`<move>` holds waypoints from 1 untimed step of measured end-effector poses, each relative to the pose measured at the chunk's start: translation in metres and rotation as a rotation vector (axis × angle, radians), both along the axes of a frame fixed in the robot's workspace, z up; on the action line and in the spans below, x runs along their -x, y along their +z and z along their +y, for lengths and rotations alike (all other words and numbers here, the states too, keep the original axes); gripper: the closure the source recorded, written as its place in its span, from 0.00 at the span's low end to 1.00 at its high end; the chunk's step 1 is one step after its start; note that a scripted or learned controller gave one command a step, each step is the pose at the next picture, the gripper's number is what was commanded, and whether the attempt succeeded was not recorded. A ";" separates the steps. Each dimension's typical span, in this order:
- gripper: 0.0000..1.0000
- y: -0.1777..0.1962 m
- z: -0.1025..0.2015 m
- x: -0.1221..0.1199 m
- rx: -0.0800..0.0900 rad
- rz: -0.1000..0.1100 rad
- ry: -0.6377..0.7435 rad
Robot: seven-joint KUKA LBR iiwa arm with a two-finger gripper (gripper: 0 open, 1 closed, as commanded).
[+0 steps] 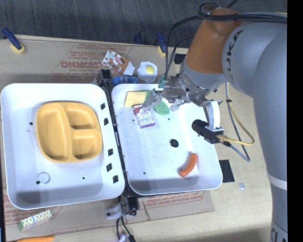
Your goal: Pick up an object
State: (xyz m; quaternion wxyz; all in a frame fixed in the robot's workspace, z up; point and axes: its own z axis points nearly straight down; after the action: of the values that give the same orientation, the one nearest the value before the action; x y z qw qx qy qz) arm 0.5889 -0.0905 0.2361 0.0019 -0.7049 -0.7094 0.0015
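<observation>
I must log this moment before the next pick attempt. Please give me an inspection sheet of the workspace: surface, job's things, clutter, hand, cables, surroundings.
Surface: cardboard-covered bench bearing left bin and right bin.
Job's things: in the right bin, yellow block, green piece, patterned packet, orange sausage-shaped toy.
Clutter: yellow divided tray in the left bin; small packet and toy egg behind the bins.
Hand: hand over the right bin's far side; finger state unclear.
Cables: black cables above the wrist.
Surroundings: blue clamp.
</observation>
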 end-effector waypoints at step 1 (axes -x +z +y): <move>0.00 -0.089 -0.018 -0.031 0.000 0.000 0.139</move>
State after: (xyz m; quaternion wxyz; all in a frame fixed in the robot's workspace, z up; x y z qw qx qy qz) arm 0.6196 -0.1082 0.1470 0.0020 -0.6541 -0.7564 0.0015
